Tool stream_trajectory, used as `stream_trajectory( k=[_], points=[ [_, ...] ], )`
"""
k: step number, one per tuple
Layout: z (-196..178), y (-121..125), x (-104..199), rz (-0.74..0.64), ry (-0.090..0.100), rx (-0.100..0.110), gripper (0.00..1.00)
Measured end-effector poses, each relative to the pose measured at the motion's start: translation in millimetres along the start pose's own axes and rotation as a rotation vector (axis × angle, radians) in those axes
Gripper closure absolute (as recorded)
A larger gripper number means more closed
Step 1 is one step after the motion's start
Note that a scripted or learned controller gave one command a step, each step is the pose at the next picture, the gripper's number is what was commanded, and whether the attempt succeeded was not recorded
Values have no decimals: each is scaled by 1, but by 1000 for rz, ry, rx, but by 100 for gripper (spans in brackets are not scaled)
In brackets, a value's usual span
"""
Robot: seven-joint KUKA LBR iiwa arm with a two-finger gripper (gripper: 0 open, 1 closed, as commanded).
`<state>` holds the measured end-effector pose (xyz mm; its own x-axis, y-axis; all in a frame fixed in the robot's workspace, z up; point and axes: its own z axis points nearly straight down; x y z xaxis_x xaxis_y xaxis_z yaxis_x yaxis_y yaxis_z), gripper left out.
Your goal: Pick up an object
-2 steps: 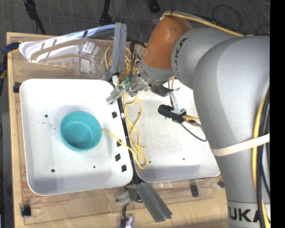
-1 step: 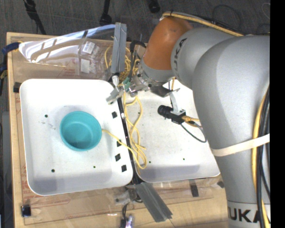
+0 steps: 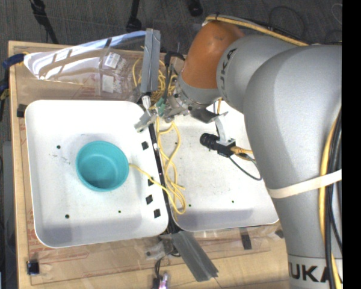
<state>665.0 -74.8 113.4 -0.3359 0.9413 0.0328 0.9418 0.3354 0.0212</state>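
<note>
Overhead, the grey arm covers much of the right bin. The left bin lies just beside that bin, and the teal bowl sits upright near its middle. The gripper hangs over the shared divider; its state cannot be told.

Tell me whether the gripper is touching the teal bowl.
Apart. The camera view shows bare white bin floor between the round teal plastic bowl and the gripper near the bins' divider.
</note>
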Motion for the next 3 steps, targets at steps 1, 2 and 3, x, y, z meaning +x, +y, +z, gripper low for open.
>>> stream_trajectory(
  k=[1,2,3],
  points=[
    [0,0,0,14,2,1,0],
    [0,0,0,38,3,2,0],
    [0,0,0,29,1,1,0]
  ],
)
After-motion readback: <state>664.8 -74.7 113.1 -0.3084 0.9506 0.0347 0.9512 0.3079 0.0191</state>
